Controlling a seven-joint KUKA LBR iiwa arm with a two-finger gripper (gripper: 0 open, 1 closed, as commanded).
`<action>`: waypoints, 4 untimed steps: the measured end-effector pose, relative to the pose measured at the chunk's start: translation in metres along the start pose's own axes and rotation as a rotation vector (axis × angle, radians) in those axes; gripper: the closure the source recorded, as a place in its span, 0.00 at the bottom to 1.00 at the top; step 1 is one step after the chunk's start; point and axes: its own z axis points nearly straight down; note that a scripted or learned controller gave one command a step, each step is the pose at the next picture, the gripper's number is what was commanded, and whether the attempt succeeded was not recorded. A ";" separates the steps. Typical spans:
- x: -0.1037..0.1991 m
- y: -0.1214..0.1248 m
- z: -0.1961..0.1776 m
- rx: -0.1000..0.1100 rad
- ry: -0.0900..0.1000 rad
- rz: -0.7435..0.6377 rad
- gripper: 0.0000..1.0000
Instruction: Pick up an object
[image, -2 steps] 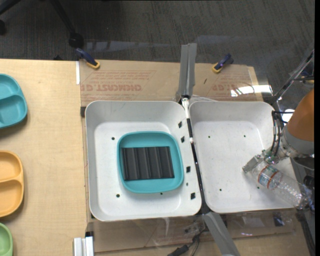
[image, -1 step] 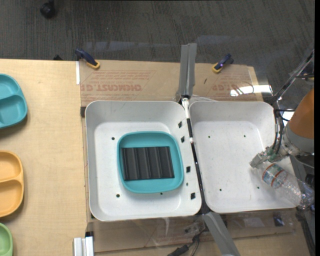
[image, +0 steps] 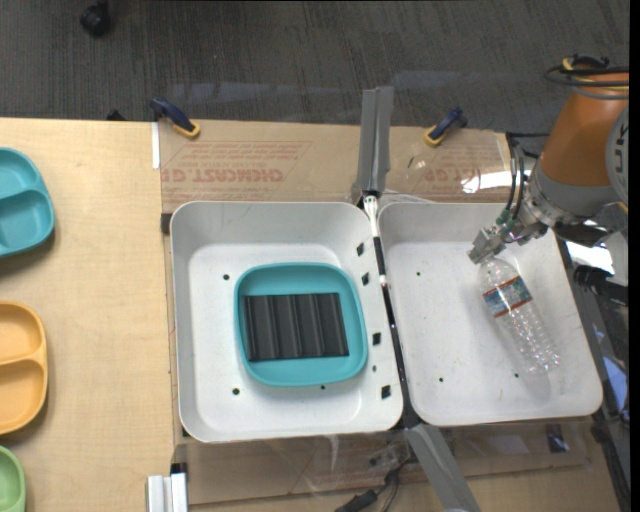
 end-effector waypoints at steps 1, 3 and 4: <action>0.000 -0.001 0.000 0.001 0.000 0.000 0.00; -0.024 -0.039 0.053 0.003 0.000 0.075 1.00; 0.034 -0.036 -0.040 0.001 0.000 0.158 1.00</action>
